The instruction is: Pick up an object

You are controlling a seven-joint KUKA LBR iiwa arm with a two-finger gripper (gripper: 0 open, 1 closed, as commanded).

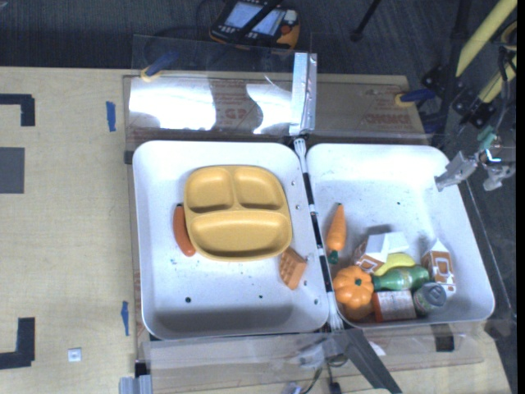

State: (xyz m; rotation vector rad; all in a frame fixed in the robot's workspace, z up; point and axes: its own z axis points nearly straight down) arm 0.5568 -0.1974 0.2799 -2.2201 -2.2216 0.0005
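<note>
Camera view has the gripper (490,164) hanging over the right bin's (410,171) far right rim, finger state impossible to tell, well apart from the carrot (336,226) and pumpkin (353,290).

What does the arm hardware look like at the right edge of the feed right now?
A grey metal gripper shows at the right edge, above the right bin: pale angular parts, one plate jutting left. Behind it are dark cabling and a yellow bar. Finer markings are too small to tell.
</note>
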